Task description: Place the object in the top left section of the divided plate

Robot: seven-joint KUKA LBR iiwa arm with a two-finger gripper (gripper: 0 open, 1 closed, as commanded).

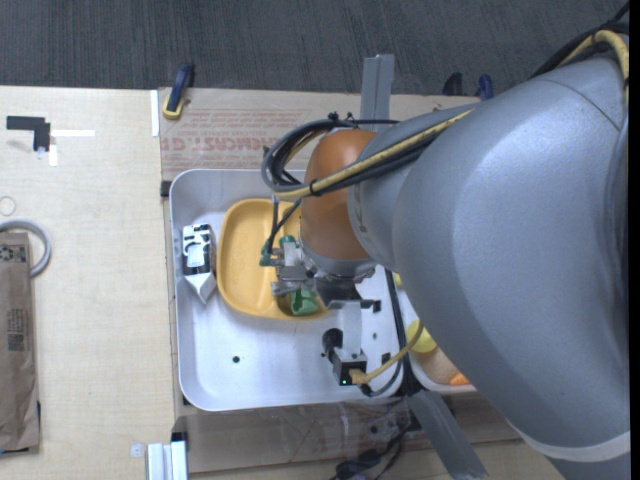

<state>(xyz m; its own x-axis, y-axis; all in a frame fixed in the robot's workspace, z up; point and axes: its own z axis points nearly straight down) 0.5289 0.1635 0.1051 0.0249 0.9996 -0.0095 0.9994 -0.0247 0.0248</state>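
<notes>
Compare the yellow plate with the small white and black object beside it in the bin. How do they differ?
The yellow plate is much larger than the white and black object. The plate is one plain colour; the object mixes white and black. The arm covers part of the plate, while the object lies fully in view. Both sit inside the white bin.

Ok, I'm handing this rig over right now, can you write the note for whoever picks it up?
Gripper: low over the right edge of the yellow divided plate; the wrist hides its grip, so unclear if it holds anything.
Things: plate lies in the white bin; a green object sits at the plate's lower right edge, under the gripper. A small white and black item lies left of the plate.
Done: placement unconfirmed.
Left: confirm the object sits in the top left section.
</notes>
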